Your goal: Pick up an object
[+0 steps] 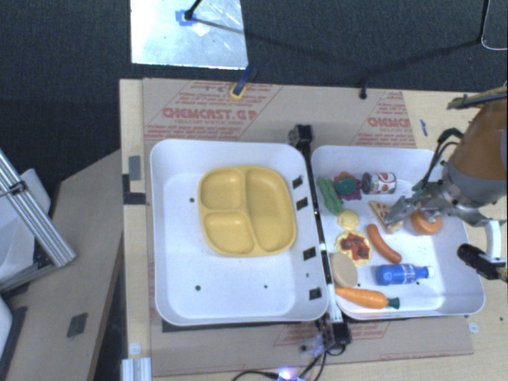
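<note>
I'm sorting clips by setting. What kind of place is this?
Probably a robotics lab test bench, not a kitchen: two white bins sit on a cardboard sheet, the food is toys such as a plastic carrot, and a robot arm reaches in over the right one.

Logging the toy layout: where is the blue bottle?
The blue bottle lies in the right bin, near its front, between the sausage and the carrot.
</note>
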